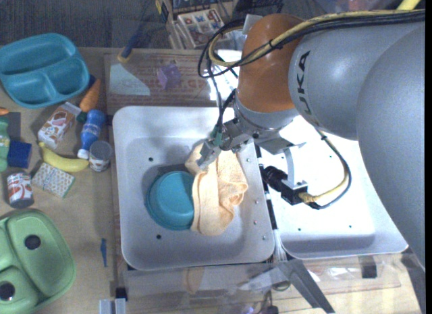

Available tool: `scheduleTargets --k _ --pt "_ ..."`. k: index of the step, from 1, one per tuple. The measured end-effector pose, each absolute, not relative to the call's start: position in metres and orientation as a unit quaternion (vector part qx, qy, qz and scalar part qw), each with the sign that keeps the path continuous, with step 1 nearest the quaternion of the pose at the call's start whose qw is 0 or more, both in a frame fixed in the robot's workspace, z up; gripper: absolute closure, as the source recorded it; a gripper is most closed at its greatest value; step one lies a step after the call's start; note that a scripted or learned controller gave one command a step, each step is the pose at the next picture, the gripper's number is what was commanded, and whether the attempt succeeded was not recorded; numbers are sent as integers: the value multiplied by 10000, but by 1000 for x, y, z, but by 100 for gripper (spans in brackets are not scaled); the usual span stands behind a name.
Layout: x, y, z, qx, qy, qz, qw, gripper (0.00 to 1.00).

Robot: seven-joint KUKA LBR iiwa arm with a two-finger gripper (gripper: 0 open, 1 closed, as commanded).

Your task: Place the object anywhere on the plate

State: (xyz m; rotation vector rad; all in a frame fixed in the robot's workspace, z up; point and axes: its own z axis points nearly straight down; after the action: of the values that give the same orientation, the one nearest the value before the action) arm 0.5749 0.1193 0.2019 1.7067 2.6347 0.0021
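A round teal plate (170,199) lies in the left white bin (135,137), toward its front left. A pale orange cloth (217,194) hangs down from my gripper (214,141) and drapes over the plate's right edge and the bin floor beside it. The gripper sits just above the cloth's top end, near the middle of the left bin, and its fingers are shut on the cloth's upper corner. The grey arm with its orange band (270,56) comes in from the upper right and covers much of the right bin.
The right white bin (337,225) lies under the arm, with a black and yellow cable (297,194) hanging over it. Left of the bins lie a banana (62,161), a blue bottle (90,130), small cans, a teal divided tray (44,69) and a green tray (34,265).
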Motion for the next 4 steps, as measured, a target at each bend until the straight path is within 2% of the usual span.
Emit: scheduleTargets --k 1,2,3,4 --pt "568 10 185 4864 8737 -1 -1 0" --pt "542 -55 185 5404 8414 -1 -5 0" --pt "510 -133 176 5048 8632 2 1 0" --pt "536 -205 102 2697 9629 3 29 0"
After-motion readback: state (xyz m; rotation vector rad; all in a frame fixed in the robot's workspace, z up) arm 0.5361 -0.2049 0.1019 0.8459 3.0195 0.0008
